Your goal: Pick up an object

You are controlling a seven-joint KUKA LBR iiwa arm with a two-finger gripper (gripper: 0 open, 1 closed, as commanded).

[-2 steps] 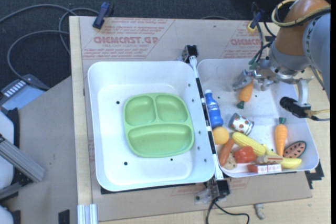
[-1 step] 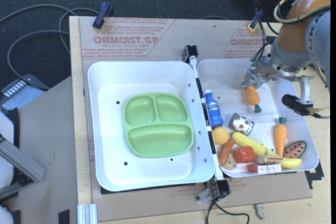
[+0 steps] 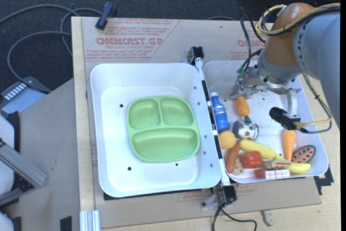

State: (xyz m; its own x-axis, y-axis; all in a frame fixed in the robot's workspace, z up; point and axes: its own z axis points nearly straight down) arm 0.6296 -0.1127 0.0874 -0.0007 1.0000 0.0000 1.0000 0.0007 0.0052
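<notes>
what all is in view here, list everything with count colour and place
bins: 2, white, side by side on the bench
divided plate: 1, green, middle of the left bin
bottle: 1, blue with white cap, left edge of the right bin
carrots: 2, orange, right bin, one at right, a smaller one near the claw
corn cob: 1, yellow, right bin, lower middle
round fruit: 1, yellow-orange, beside the bottle
tomato-like piece: 1, red, lower right bin
clip: 1, blue, bench's far left corner
arm: 1, grey with orange band, over the right bin
claw: 1, dark, above the small carrot
</notes>
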